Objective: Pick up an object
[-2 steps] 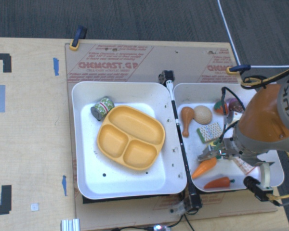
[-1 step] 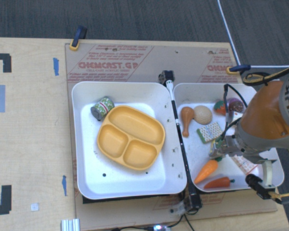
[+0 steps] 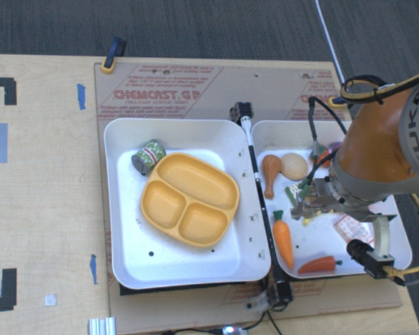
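My gripper (image 3: 306, 202) hangs low over the middle of the right bin (image 3: 288, 125), under the orange wrist band. Just left of it lie a brown drumstick (image 3: 269, 173) and a pale round bun (image 3: 294, 165). A small green piece (image 3: 278, 216) sits by the gripper's lower left. An orange carrot (image 3: 283, 241) lies along the bin's left wall, and a red pepper (image 3: 316, 264) lies at the front. The arm hides what is directly under the gripper.
The left bin (image 3: 115, 187) holds a yellow divided plate (image 3: 188, 199) and a small green-labelled can (image 3: 148, 156) at its back left. A red-and-white packet (image 3: 349, 225) and some coloured items (image 3: 322, 152) peek out beside the arm. Cables run over the right bin's back.
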Tool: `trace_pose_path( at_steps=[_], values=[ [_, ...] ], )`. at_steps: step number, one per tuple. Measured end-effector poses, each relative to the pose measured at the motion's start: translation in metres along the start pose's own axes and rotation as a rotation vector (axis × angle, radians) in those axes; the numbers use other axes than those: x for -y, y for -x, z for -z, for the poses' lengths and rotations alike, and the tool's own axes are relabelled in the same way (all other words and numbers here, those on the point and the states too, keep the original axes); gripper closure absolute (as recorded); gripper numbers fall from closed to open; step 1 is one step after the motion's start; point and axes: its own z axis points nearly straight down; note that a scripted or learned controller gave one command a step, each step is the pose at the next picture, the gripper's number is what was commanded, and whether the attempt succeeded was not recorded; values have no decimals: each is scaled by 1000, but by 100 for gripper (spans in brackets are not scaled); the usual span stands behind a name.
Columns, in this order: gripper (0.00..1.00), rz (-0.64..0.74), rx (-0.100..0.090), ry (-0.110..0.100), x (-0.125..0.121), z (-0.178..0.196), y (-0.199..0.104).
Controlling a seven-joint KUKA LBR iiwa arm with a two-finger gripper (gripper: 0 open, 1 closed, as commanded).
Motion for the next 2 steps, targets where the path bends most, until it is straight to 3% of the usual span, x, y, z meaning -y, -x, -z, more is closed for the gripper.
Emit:
trace_pose_path(
  at_steps=[1,2],
  values=[
    [0,-1,1,0,0,0,1],
    [0,-1,1,0,0,0,1]
  ],
)
